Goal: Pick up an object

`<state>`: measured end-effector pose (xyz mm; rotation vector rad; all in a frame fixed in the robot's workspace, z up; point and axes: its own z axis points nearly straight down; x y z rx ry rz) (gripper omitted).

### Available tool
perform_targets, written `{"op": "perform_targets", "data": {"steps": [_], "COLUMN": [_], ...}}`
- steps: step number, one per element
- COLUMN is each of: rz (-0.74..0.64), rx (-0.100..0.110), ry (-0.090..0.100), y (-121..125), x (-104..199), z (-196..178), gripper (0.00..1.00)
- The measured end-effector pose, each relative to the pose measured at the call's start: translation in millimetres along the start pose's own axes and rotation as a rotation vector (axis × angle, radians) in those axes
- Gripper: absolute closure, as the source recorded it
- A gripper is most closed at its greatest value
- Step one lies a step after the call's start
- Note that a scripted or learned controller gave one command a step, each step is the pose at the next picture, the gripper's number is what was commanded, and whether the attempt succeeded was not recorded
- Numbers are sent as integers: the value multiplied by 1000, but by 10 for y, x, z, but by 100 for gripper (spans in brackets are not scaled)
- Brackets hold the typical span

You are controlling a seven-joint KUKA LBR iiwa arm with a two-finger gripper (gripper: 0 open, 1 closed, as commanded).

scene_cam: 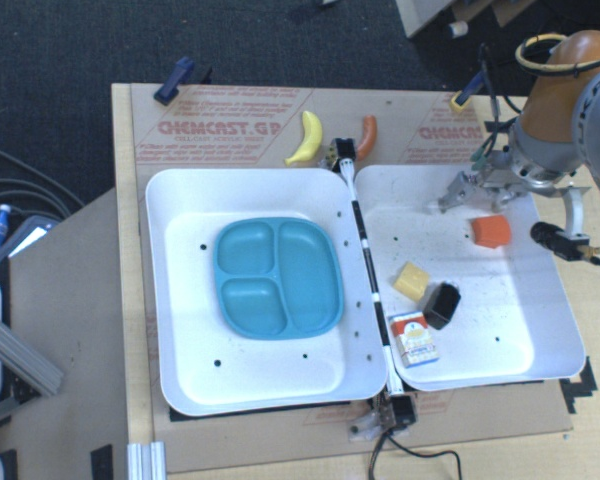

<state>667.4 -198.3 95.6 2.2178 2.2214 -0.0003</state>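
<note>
The end effector point(460, 193), grip state I cannot tell, hovers at the right bin's point(540, 353) far edge, near the orange block point(492, 231), probably lining up a pick.

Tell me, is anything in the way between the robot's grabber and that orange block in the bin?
Nothing visible blocks it. The end effector hangs above the right bin, and the orange block lies just below it in the picture, on bare bin floor. The yellow piece and black object lie farther away.
</note>
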Motion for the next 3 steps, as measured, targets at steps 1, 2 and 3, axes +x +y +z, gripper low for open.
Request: {"op": "perform_targets", "data": {"steps": [1,2,3], "rz": [2,2,2], "rx": [3,1,1], "ry": [2,1,1], "y": [-11,-4,-5], "x": [20,17,17], "z": [107,-1,0], "gripper": [0,100,0]}}
